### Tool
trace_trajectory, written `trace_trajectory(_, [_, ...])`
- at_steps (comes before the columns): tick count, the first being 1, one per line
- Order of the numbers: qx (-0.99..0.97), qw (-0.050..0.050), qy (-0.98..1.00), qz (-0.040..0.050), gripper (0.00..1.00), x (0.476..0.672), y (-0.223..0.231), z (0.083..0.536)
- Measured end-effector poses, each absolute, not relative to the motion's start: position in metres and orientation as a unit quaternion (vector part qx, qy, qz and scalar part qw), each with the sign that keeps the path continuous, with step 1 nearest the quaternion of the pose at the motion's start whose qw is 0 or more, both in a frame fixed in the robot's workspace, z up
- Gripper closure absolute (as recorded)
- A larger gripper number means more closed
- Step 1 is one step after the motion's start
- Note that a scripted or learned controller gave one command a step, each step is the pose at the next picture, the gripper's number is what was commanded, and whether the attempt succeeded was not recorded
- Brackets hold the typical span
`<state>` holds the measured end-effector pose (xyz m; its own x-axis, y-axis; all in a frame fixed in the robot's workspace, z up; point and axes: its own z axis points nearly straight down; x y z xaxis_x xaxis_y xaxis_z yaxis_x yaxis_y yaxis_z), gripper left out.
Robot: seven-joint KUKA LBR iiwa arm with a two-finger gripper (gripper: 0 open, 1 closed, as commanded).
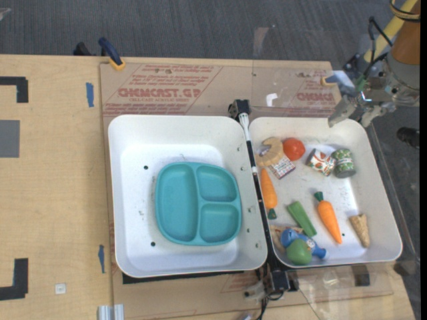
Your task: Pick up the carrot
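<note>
Writing: cardboard sheet [213, 85] under the bins, red print reads "CHEMCAST", seen twice, far side of the left bin and again fainter far of the right bin; rest of the print too small to read.
Small carton [283, 168]: red and white label, text unreadable.
Small can [321, 163]: red and white label, text unreadable.
Carrots: two in the right bin [380, 185].
Carrot A [328, 220]: orange, smooth taper, dark green stub top; centre-right of bin floor, lying flat.
Carrot A axis: long axis runs far-left to near-right, green top at far end, tip toward the near right.
Carrot B [268, 191]: orange, green end; along the bin's left wall, just beside it.
Carrot B axis: roughly far to near, green end at the near side.
Neighbours: green stick-shaped veg [301, 219] just left of carrot A, apart; cone [360, 229] right of it, apart; tomato [293, 148] far-left.
Left bin [133, 152]: holds teal divided plate [198, 204].
Gripper [357, 112]: above the far right corner of the right bin, well apart from both carrots.
Claw state: fingers spread, nothing between them.
</note>
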<state>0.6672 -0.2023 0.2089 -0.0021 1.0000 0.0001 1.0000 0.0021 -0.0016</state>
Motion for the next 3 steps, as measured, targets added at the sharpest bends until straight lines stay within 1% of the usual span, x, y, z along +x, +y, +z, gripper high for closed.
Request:
trace_trajectory(1, [-0.639,-0.006,-0.769,-0.0019,0.00,0.633,-0.207,0.133])
trace_trajectory(2, [-0.594,0.002,-0.805,0.0005,0.00,0.544,-0.182,0.110])
trace_trajectory(3, [-0.615,-0.006,-0.789,-0.0021,0.00,0.510,-0.123,0.089])
